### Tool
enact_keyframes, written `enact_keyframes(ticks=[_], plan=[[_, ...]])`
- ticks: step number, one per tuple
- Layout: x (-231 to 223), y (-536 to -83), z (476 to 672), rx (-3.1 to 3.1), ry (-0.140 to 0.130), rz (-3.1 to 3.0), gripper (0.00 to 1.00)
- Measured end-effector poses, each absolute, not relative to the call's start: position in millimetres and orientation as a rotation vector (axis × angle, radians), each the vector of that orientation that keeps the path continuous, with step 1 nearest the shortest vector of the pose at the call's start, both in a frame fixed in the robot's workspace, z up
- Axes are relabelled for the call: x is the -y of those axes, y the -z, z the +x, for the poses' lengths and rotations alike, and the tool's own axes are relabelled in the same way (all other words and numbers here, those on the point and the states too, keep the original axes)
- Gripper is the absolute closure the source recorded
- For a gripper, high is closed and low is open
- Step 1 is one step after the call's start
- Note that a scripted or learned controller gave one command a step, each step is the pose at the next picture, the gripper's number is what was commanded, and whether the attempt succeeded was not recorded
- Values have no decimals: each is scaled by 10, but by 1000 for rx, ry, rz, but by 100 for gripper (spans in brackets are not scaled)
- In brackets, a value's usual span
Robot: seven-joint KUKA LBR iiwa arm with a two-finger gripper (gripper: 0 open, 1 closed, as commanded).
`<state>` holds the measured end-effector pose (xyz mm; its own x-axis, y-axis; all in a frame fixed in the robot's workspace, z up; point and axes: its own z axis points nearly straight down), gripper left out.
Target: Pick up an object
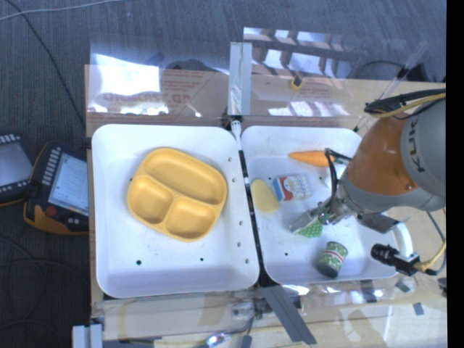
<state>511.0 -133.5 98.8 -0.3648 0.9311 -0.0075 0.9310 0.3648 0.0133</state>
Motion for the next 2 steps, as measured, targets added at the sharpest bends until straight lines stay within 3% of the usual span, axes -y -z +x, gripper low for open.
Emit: enact_keyframes(ticks=[1,2], plan=[[450,-1822,5648,-2638,1,1707,100],[496,-1815,4934,-2451,5,1973,100]])
